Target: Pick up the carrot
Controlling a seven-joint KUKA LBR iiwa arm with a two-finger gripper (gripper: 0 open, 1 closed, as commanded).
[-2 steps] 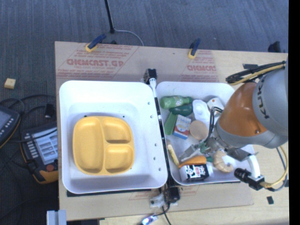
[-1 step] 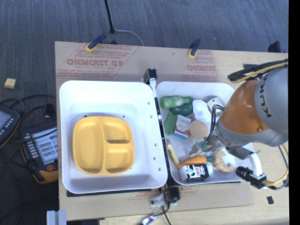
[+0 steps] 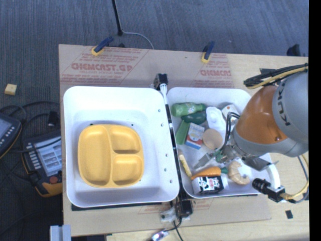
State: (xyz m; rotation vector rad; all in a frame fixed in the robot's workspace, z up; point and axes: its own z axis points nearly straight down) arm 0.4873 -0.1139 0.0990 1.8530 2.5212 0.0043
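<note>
Down near the front edge of the right-hand shallow white bin (image 3: 175,98), the small orange carrot (image 3: 209,171) lay roughly level, resting just above a black-and-white labelled carton (image 3: 208,185) whose print was too small to read. The metal two-finger gripper (image 3: 216,156) hung just above and slightly right of the carrot, close to it, though whether it touched could not be told; its state, open or closed, could not be told either, and nothing was seen held in it. A second thin orange piece (image 3: 185,166) lay near the bin's left wall. Green packets (image 3: 189,109) sat toward the bin's far-left corner. The grey arm with its orange band (image 3: 261,119) showed the letters "KU". The left-hand white bin (image 3: 70,134) carried a yellow divided plastic tray (image 3: 110,154). The cardboard bench top (image 3: 103,67) read "CHEMCAST GP" in red.
</note>
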